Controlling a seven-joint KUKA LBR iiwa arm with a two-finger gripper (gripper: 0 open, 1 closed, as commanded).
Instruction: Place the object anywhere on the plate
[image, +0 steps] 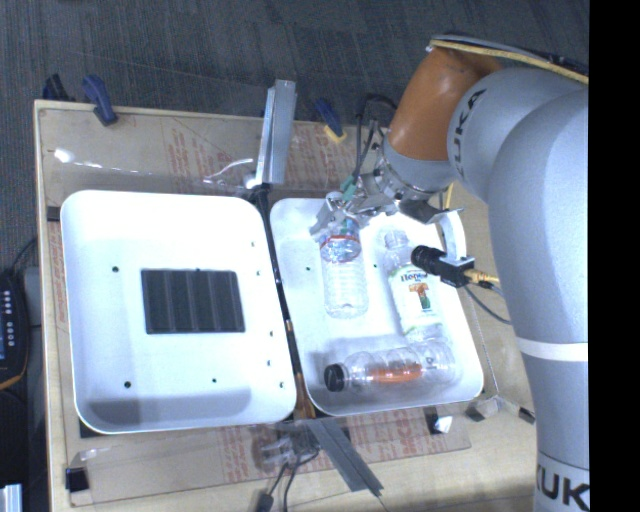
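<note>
- Likely target: clear plastic water bottle with a blue-and-red label (344, 270), in the right-hand white bin (300, 300), upper-middle of that bin. Long axis runs top-to-bottom in the frame, cap end toward the top.
- Gripper (345, 207) sits right at the bottle's cap end, at the top of the right bin. Contact looks likely, but the metal parts overlap the neck and I cannot tell whether the fingers are spread or closed on it. Not calling it held.
- Key relation: the bottle extends from the tool straight down the frame, so the tool is over one end, not the middle. If it does grip there, the body would hang or swing from the neck, in my judgement.
- Destination: dark ribbed rectangular plate (193, 300), centre of the left-hand white bin (90, 230). It lies left and slightly lower in the frame from the bottle, well apart, across the two bin rims that meet mid-frame.
- The carry therefore has to clear that double rim; the lift needs to be high enough for the bottle's full length if it dangles.
- Neighbours in the right bin: white bottle with green-and-orange label (415, 290), just beside the target on its right, parallel to it; clear bottle with a black cap and orange contents (390, 370), lying crosswise along the bottom of the bin.
- Arm (520, 200) enters from the right of the frame, over the white bottle.
</note>
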